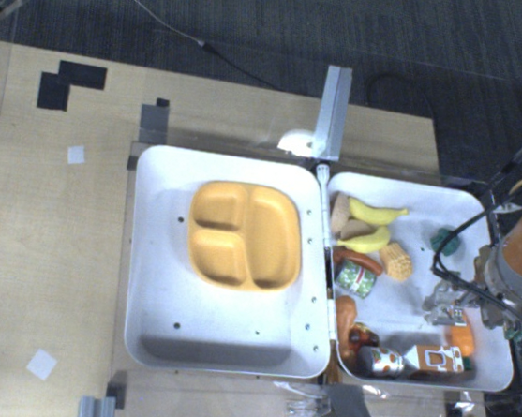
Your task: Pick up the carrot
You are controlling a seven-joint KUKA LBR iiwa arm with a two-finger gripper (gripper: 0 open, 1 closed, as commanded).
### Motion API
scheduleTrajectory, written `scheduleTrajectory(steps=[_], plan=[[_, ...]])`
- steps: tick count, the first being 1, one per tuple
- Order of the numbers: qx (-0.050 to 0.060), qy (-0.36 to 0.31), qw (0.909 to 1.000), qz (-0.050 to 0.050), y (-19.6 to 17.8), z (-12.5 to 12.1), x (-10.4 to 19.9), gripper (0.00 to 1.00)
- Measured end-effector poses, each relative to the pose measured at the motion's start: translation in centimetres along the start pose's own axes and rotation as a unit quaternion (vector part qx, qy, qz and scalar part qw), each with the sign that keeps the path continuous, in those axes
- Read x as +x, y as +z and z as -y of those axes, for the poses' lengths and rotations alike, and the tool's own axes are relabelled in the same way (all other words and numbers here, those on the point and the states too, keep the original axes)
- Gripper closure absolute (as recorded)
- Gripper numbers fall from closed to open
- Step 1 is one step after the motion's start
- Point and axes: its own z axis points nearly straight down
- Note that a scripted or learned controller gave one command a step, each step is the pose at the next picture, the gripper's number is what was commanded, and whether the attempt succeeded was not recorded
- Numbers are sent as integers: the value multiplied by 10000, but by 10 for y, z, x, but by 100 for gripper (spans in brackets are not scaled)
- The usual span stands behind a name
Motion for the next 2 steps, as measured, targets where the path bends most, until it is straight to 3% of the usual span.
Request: scheduleTrajectory(steps=[1,2], plan=[[-20,517,9986,-71,-37,0,11,100],[-37,-878,9961,-84,-10,0,29,100]])
